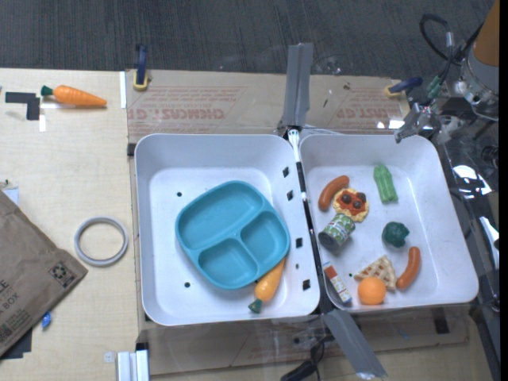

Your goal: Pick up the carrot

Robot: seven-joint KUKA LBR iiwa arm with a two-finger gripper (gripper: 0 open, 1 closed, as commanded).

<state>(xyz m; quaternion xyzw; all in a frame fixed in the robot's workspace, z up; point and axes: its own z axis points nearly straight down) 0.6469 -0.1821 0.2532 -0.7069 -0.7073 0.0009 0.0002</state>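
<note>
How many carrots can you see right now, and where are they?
2. One carrot lies in the left bin, against the blue plate's near edge. Another carrot lies outside the bins, far left on the bench. More may be hidden.

The cardboard sheet (238, 101) lying behind the two bins carries red lettering printed upside down from this view; it is too faint and inverted to read with certainty; the brown cardboard box (28, 284) at the lower left shows the dark letters "BOX" along its edge, with a fragment "E" above, and a small square printed code; the can's (336, 230) label is illegible.
</note>
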